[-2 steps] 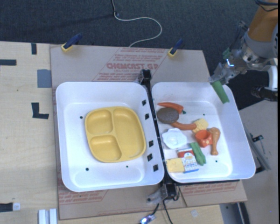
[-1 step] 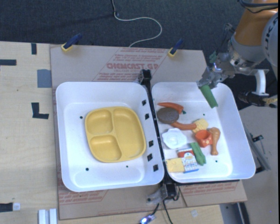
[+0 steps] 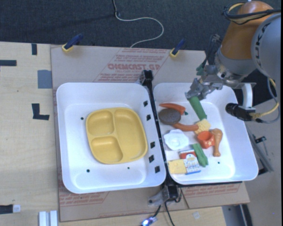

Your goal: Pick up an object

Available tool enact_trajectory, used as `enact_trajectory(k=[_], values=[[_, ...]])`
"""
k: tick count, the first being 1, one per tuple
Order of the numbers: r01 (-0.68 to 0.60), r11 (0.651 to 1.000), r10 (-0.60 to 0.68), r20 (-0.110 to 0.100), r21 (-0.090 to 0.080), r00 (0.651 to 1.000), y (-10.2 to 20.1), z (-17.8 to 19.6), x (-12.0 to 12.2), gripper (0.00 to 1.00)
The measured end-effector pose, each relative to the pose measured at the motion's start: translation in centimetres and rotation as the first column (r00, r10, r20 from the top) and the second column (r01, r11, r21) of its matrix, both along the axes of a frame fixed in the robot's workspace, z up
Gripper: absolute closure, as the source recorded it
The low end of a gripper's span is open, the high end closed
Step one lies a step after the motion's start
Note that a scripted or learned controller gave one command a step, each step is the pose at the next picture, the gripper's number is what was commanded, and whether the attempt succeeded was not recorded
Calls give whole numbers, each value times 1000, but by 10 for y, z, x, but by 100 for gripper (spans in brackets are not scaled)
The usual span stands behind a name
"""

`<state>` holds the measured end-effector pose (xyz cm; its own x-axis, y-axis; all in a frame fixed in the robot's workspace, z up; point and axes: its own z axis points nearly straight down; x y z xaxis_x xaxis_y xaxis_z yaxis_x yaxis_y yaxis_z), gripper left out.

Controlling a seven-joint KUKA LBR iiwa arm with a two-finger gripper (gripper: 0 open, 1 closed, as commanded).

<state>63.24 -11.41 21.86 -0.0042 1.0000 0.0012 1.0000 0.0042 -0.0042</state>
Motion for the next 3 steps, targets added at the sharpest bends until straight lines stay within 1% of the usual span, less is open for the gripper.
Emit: enact_trajectory(k=[1, 2, 3], values=[[-1, 1000, 1, 0, 0, 1000, 51, 1, -25, 100], [3, 1000, -3, 3, -1, 1000, 30, 6, -26, 100], [2, 1000, -2, 4, -1, 1000, 34, 13, -29, 100]])
